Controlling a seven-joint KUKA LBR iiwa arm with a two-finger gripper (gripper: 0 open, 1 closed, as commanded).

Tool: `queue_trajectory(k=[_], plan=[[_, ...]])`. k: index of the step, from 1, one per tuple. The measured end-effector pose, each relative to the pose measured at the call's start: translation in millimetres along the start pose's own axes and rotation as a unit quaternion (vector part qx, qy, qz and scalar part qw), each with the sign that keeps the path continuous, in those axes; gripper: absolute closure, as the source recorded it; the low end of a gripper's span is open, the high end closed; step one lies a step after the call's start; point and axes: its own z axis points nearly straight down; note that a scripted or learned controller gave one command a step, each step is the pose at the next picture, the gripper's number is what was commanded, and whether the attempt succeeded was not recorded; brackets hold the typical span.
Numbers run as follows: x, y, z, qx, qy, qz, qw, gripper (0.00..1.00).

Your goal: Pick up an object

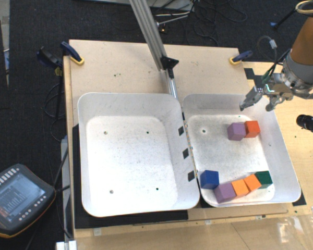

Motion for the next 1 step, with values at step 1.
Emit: queue_trajectory(k=[1], plan=[[0.2,0.9,-2.8,-0.002,-0.001,-0.001,1.0000,0.00]])
